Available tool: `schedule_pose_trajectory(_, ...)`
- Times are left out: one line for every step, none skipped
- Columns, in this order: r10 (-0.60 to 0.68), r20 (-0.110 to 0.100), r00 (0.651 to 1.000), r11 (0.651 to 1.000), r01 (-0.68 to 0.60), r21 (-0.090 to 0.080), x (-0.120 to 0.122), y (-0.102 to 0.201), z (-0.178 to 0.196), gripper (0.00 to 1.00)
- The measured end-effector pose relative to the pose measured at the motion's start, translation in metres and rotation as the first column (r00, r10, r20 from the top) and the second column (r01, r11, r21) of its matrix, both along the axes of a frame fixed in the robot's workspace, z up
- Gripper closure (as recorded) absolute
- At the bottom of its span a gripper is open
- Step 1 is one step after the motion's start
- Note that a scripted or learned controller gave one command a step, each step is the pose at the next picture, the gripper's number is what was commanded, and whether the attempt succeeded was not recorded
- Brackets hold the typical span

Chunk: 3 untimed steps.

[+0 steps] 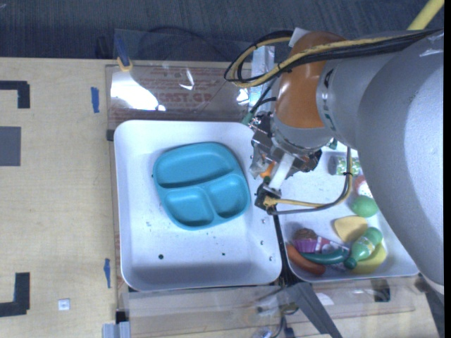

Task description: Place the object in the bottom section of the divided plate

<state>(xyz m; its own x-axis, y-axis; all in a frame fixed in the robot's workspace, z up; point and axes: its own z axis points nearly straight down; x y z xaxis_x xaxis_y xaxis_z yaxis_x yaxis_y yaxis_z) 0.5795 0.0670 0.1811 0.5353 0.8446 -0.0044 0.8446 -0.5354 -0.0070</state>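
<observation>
The plate point(194, 164) is smooth, matte blue plastic with rounded corners. It lies flat in the left bin point(197, 255), toward its far side and turned a little askew. Raised ridges divide it into one long section on the far side and two smaller ones on the near side. All three show bare blue.

The left bin is a shallow white tray with soft, curved walls, its floor marked by a few dark specks near the front. It sits on a bench point(56, 189) of pale wood.

The gripper point(266, 166) hangs over the seam between the two bins, just beside the plate's right edge and above the left bin's wall. It is a cluster of dull metal parts under the glossy orange band point(303, 97) of the thick grey arm point(394, 104). Whether it is spread or pressed together cannot be told, and nothing can be made out in its grasp.

The right bin point(320, 185) holds a loose heap of plastic toys at its near end, well apart from the plate. Among them are a round green ball point(364, 205), a yellow wedge point(350, 227), a purple frilled piece point(310, 241), a reddish-brown sausage shape point(301, 259), and a green bottle-like piece point(366, 245). These press against one another. Which of them is the task's object cannot be told.
</observation>
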Motion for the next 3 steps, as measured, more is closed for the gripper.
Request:
schedule_pose_trajectory(-0.022,0.011,1.000,1.000,0.022,0.001,-0.008,0.009,0.065,1.00)
schedule_pose_trajectory(0.105,0.007,0.994,0.994,-0.105,-0.002,0.035,-0.051,0.039,1.00)
schedule_pose_trajectory(0.096,0.002,0.995,0.995,-0.096,0.001,-0.001,-0.011,0.001,1.00)
